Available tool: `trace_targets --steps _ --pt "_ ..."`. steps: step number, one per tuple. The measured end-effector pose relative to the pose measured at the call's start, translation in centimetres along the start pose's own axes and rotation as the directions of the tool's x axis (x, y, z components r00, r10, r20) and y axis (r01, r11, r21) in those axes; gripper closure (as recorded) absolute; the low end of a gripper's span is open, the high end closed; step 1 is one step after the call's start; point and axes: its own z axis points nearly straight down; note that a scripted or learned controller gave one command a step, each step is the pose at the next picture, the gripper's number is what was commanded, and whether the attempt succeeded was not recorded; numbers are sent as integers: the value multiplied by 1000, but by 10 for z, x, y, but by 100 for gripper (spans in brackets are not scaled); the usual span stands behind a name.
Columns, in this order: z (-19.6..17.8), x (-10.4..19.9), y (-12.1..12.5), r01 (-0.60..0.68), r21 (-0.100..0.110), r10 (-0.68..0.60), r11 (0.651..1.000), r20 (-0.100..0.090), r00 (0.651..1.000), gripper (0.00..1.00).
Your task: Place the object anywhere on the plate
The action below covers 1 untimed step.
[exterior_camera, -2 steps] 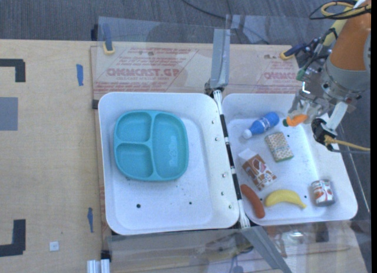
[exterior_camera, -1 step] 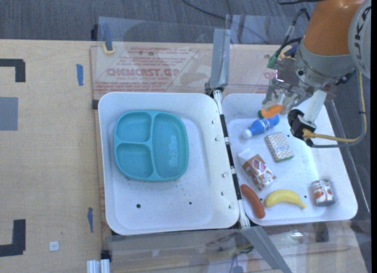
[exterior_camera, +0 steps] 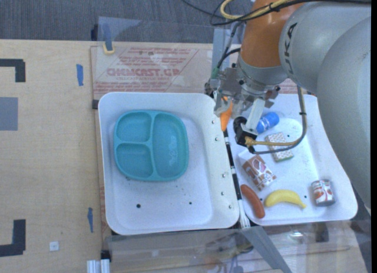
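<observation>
Reaching in from the right, the grey KUKA arm [exterior_camera: 330, 48] with its orange band [exterior_camera: 265, 27] hangs over the seam between the two white bins, and its jaws [exterior_camera: 227, 110] sit low at the top left corner of the right bin [exterior_camera: 339, 207]. An orange, carrot-like object [exterior_camera: 226, 117] shows just beneath them at the bin edge; whether the jaws are apart, together or clamped on it cannot be told from this slant. Part of the lettering "KUKA" is readable on the grey casing beside the band.

The teal plate [exterior_camera: 151, 146], divided into three compartments, lies in the left bin [exterior_camera: 159, 207], toward its upper left, well apart from the jaws.

In the right bin, a blue bottle-like item [exterior_camera: 268, 120] lies just right of the jaws, with a small patterned packet [exterior_camera: 279, 146] below it; its print is too small to read. Further down sit a red and white wrapped carton [exterior_camera: 258, 171], a red sausage [exterior_camera: 254, 201] at the bin's left edge, a yellow banana [exterior_camera: 285, 198] beside it, and a small red and white can [exterior_camera: 321, 192] near the right wall; no label is legible.

Behind the bins on the table [exterior_camera: 47, 148], a board [exterior_camera: 150, 69] bears red print reading roughly "CHEMCAST GP"
</observation>
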Motion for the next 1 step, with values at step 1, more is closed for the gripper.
trace_targets --steps 1 --pt "40 101 -21 -56 -1 56 998 0 998 100"
